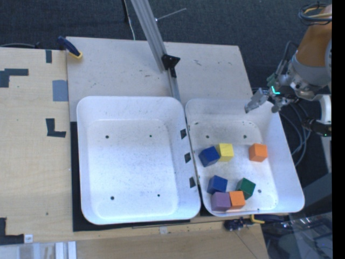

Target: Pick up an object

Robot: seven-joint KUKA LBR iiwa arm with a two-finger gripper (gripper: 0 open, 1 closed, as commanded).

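Two white bins sit side by side; the left bin point(129, 161) lies just beside the right bin point(280, 182), which serves as the landmark. Inside the right bin, toward its middle, a blue cube point(209, 156) touches a yellow cube point(226, 151). Nearer its front edge sit another blue cube point(218, 184), a purple cube point(220, 200), an orange cube point(237, 199) and a green cube point(247, 188). A second orange cube point(258, 152) rests near its right wall. Above its far right corner hangs the gripper point(262, 102); whether its jaws are spread or pressed together, I cannot tell.
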